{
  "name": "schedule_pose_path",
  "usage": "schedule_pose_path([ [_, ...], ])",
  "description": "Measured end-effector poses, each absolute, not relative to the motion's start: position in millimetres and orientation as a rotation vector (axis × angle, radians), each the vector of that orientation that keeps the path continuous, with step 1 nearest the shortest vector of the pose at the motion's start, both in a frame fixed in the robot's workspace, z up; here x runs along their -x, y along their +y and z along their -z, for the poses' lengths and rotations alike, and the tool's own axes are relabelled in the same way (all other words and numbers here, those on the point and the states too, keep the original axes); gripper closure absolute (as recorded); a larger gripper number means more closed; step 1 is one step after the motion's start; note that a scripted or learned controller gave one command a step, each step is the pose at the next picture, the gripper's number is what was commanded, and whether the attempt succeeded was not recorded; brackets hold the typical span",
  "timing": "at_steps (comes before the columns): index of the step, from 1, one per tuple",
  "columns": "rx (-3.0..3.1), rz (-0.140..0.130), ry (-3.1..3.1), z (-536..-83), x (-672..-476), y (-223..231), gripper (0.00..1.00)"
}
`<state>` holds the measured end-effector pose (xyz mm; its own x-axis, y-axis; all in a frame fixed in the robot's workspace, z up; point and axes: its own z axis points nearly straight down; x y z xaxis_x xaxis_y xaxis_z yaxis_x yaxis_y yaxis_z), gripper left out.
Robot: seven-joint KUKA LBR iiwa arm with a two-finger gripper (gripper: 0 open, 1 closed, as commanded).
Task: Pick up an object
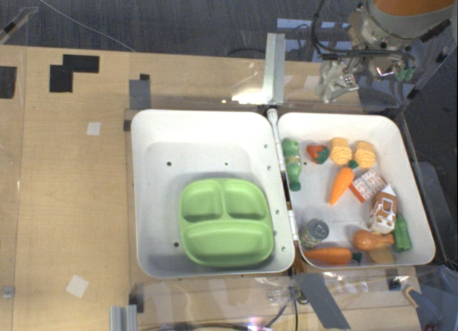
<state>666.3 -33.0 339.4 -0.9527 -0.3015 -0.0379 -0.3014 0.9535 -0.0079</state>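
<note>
End effector (342, 83) hovers beyond right bin (408, 152).

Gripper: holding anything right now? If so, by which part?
Nothing is held. The gripper hangs above the far rim of the right bin, nothing between its fingers; the toys lie in that bin.

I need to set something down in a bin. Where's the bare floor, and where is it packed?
Left bin: a wide bare strip between its far wall and the green tray, plus a narrower strip along its left wall. Right bin: crowded; bare patches lie between the upright carrot and the small can, and along the far wall.
</note>
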Motion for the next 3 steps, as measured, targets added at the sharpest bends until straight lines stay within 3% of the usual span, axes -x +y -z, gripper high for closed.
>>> schedule_pose_path([
  [2, 0.471, 0.004, 3.041, -368, -670.0, -30, 1.0],
  [3, 0.315, -0.005, 3.119, -303, -669.3, 41, 1.0],
])
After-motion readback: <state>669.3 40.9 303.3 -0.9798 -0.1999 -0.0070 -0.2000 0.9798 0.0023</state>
